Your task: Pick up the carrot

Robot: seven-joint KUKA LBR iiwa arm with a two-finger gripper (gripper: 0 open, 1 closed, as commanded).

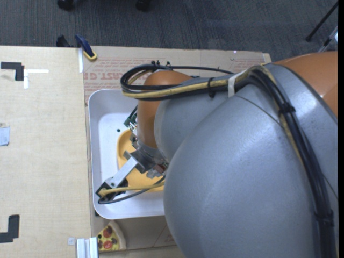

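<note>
The grey arm with its orange band fills the right and middle of the camera view and reaches down into the white bin [102, 117]. My gripper [142, 158] hangs low over the middle of the bin, mostly covered by the wrist. Under it lies a yellow object [124, 143] on the bin floor, partly hidden by the gripper. A small green piece [130, 120] peeks out beside the wrist, just behind the yellow object. The arm hides the right part of the bin and whatever lies there.
A toy pizza slice [108, 238] lies outside the bin's front edge. A blue and yellow tool [86, 48] rests on the bench at the back left. Cardboard [107, 74] lines the bench behind the bin. Pale wood bench [43, 144] spreads to the left.
</note>
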